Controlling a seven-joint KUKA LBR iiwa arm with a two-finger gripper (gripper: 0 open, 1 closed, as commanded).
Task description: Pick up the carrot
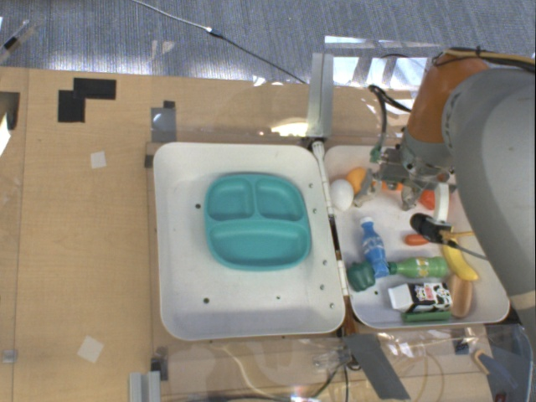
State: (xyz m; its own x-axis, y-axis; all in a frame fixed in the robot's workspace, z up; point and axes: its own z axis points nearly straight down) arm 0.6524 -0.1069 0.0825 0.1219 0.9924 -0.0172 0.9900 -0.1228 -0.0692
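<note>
Arm (490,157): grey, with an orange band, fills the right edge of the frame and reaches down-left into the upper part of the right bin.
Tabletop (75,249): tan board across the frame, with black marks at upper left and wide bare room left of the bins.
Left bin (180,300): white and shallow, centre of the frame; its right rim touches the right bin.
Right bin (364,308): white, at lower right, crowded in its lower half; a little open floor lies in the middle, around the blue bottle's cap.
Teal tray (255,221): three-part, flat in the middle of the left bin, with clear white floor all around it.
Jaws (392,178): pointing down in the upper right bin; whether they are open or closed cannot be told.
Banana (461,262): yellow, at the right bin's right side, below the arm.
Green bottle (419,268): lying on its side, just left of the banana.
Blue bottle (374,245): lying tilted, below the jaws.
Carrot (358,177): orange, just left of the jaws, beside the white egg; contact cannot be told.
White egg (341,194): against the right bin's left rim.
</note>
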